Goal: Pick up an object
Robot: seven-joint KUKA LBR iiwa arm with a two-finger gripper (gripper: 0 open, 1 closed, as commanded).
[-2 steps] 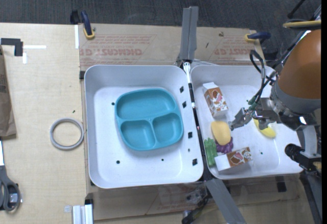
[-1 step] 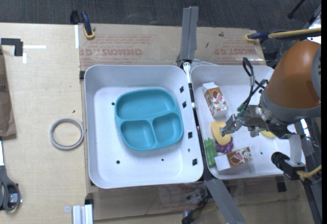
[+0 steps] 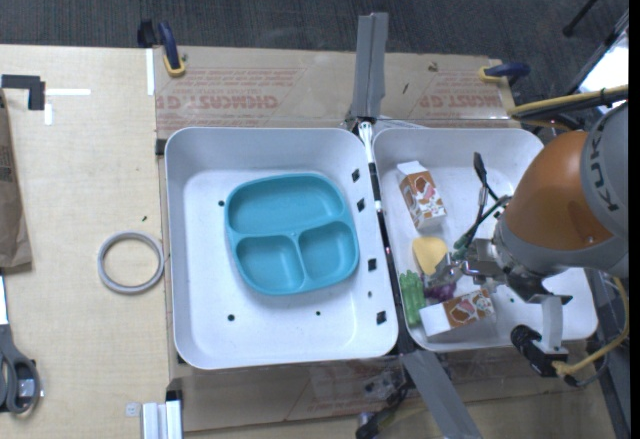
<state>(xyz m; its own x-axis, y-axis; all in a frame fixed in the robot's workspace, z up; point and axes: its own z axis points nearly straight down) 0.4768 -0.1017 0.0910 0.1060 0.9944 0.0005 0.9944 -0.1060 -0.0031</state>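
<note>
My gripper (image 3: 447, 277) reaches into the right bin (image 3: 520, 142) from the right, low among the objects near the bin's front left. Its tips sit just below a yellow rounded item (image 3: 430, 251) and beside a purple piece (image 3: 437, 293). A green item (image 3: 411, 291) lies to the left of them. A small printed carton (image 3: 459, 313) lies just in front of the gripper. Another printed carton (image 3: 421, 194) rests farther back in the same bin. The arm's orange band (image 3: 558, 192) and grey wrist cover the right part of the bin.
The left bin (image 3: 190, 257) holds a blue three-compartment tray (image 3: 292, 232). A grey ring (image 3: 131, 261) lies on the bench at the left, with scissors (image 3: 15, 377) at the lower left. A metal divider bar (image 3: 369, 67) runs between the bins at the back.
</note>
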